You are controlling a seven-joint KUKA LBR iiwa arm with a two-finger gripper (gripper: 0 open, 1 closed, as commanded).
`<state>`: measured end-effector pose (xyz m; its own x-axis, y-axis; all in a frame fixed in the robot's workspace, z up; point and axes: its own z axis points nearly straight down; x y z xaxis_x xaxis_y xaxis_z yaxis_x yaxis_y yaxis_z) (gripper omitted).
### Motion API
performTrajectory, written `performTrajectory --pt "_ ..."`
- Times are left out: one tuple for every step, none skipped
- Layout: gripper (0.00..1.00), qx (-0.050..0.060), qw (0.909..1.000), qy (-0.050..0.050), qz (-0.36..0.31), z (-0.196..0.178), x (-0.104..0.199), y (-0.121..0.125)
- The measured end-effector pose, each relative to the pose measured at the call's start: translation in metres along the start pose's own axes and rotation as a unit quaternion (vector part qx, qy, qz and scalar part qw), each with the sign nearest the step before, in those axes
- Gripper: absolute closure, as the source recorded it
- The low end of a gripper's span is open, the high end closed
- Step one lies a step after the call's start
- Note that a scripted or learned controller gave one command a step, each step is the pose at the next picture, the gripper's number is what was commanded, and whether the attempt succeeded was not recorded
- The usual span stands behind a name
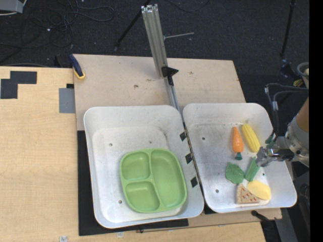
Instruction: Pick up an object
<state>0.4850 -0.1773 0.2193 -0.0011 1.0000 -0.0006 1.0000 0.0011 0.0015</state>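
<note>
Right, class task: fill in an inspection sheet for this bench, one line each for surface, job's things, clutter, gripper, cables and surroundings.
Surface: two white bins, left bin and right bin, side by side on a wooden board.
Job's things: carrot, corn cob, green pieces, lemon and waffle slice, all in the right bin.
Clutter: green divided tray in the left bin.
Gripper: gripper low over the right bin's right side; finger state unclear.
Cables: dark cables on the floor behind.
Surroundings: metal post behind the bins.

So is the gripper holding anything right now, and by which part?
Cannot be told. The gripper sits over the right bin by a green piece, with no grasp visible.
</note>
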Motion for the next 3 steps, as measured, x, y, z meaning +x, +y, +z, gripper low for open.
performTrajectory --pt "1.0 0.001 1.0 0.001 -0.002 -0.01 0.056 0.009" --pt "1.0 0.003 1.0 0.002 -0.002 0.0 0.114 0.019" --pt "1.0 0.003 1.0 0.002 -0.002 0.006 0.162 0.02"
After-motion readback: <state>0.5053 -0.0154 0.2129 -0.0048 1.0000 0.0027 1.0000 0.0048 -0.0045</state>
